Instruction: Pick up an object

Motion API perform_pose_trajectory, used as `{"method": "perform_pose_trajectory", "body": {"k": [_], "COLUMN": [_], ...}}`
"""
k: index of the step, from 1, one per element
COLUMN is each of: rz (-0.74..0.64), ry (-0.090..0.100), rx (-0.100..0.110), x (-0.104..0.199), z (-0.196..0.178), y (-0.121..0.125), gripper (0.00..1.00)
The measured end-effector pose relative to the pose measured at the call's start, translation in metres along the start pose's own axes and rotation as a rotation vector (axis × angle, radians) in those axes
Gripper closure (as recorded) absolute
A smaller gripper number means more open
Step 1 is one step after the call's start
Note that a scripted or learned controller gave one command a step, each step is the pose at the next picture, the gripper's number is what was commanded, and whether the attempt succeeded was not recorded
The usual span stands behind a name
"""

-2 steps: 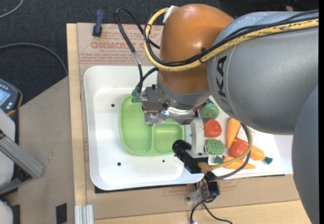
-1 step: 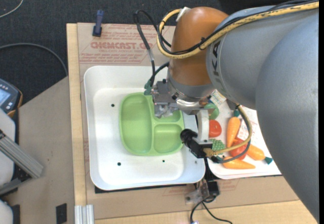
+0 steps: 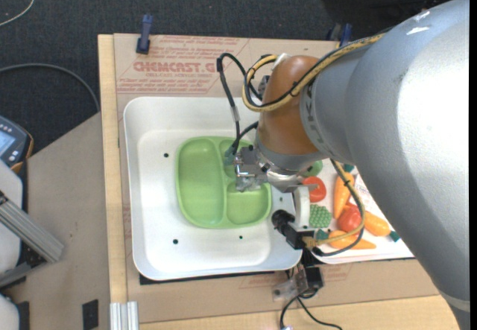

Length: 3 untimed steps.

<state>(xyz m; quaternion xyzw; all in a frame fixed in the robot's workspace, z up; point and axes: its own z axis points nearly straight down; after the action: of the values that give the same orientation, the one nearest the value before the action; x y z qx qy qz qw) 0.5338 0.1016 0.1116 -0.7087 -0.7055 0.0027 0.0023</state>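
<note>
A light green divided tray (image 3: 203,183) lies in the left white bin (image 3: 149,194). My gripper (image 3: 244,172) hangs over the tray's right side, near its dividing ridge, below the orange wrist band (image 3: 287,116). The arm's grey body covers most of the right bin. At that bin's near edge lie several toy foods: a red tomato (image 3: 316,190), orange carrots (image 3: 341,198), a green studded piece (image 3: 320,215).
The right white bin (image 3: 373,246) is mostly hidden by the arm. Black cables (image 3: 231,90) loop from the wrist over the left bin's far side. A brown board (image 3: 179,64) with red print lies under both bins. A blue clamp (image 3: 144,32) grips its far edge.
</note>
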Motion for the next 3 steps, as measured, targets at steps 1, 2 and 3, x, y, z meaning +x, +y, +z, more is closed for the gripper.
{"method": "perform_pose_trajectory", "body": {"k": [1,2,3], "rz": [-0.004,-0.006,0.000], "ry": [0.003,0.000,-0.001], "rx": [-0.027,-0.010,0.001], "x": [-0.021,-0.019,-0.052], "z": [-0.192,-0.192,-0.138], "y": [0.010,0.007,0.019], "gripper": [1.00,1.00,1.00]}}
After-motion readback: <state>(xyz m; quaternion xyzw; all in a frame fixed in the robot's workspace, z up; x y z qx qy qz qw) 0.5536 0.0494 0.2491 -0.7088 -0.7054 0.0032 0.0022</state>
